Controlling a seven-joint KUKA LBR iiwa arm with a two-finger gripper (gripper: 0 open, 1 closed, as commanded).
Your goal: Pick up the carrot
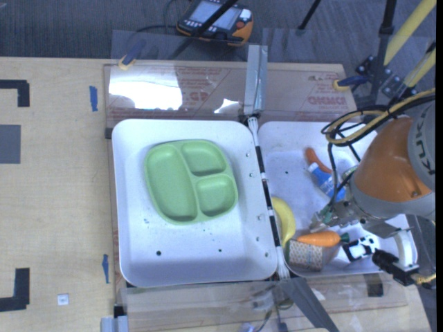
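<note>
Left bin [131, 241]: a shallow white tray. It holds a green divided plate [190, 180] at its centre, with one long compartment at 9 o'clock and two smaller ones at 3 o'clock.

Right bin [291, 151]: joined to the left bin along a shared wall. Against that wall, at the bin's 8 o'clock, lies a yellow banana [284, 220], curved along the rim. Just beside it, at 7 o'clock, sits a speckled brownish thing [306, 255] whose nature is not clear.

The carrot [319, 239] lies level across the top of the speckled thing, between 6 and 7 o'clock in the right bin. Its left end is near the banana.

At 11 o'clock in the right bin lies an orange-and-blue thing [319, 169], slanted, orange end uppermost. It is well apart from the carrot.

The gripper [331, 221] stands close over the carrot's right end, at the carrot's 1 o'clock. Contact cannot be made out, and whether the gripper is open or closed cannot be told, because the wrist covers it.

The arm [391, 168] enters from 3 o'clock, and its orange band overhangs the bin's right half.
</note>
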